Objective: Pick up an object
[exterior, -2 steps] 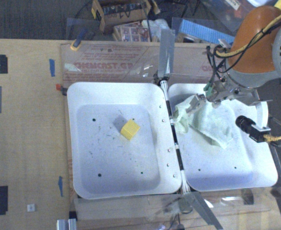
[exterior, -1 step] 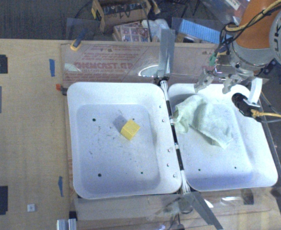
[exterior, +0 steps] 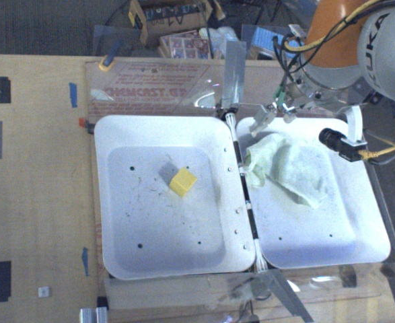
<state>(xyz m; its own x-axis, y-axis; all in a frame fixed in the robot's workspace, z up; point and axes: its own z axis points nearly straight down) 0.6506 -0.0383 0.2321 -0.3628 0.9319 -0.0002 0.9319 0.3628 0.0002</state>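
A small yellow block (exterior: 183,182) lies in the middle of the left bin (exterior: 116,140). A crumpled pale green cloth (exterior: 290,170) covers the far-left part of the right bin (exterior: 358,234). My gripper (exterior: 276,115) hangs over the far left corner of the right bin, just above the cloth's far edge. It is open and holds nothing. One metal finger (exterior: 261,120) points down and to the left toward the cloth.
A metal divider post (exterior: 233,73) rises behind the seam between the bins. A black cylindrical part with a yellow cable (exterior: 338,144) juts out from the arm over the right bin's far side. Boxes and clutter sit beyond the bench.
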